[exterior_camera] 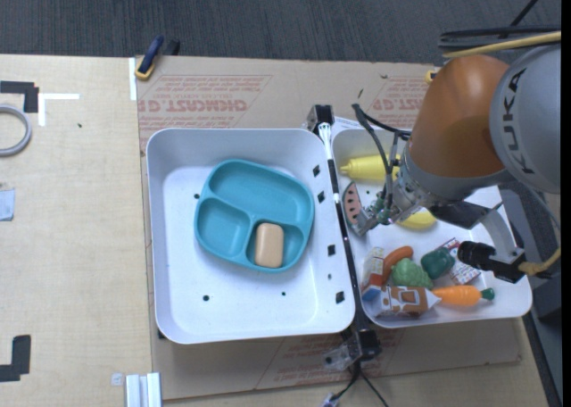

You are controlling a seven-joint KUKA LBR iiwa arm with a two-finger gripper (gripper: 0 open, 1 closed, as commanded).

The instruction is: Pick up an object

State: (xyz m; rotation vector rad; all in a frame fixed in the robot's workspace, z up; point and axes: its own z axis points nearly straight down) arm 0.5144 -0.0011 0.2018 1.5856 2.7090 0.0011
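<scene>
Orange-banded arm (pixel 464 120) hangs over right bin (pixel 508 307), above toy food pile: carrot (pixel 461 296), green vegetable (pixel 409 273), yellow piece (pixel 368 167). Jaws hidden under wrist, state unclear. Left bin (pixel 178 298) keeps blue tray (pixel 254 215), apart.

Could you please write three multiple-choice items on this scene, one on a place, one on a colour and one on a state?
1. Where is the tan block?
A. In a compartment of the tray
B. On the cardboard
C. In the right bin

2. What colour is the tray?
A. Red
B. Teal
C. Black

3. How does the tray lie in the left bin?
A. Upside down
B. Standing on edge
C. Flat, open side up

Answers:
1 A: the block sits in the tray's lower right compartment.
2 B: the tray is teal against the white bin.
3 C: its three compartments face up.
</scene>
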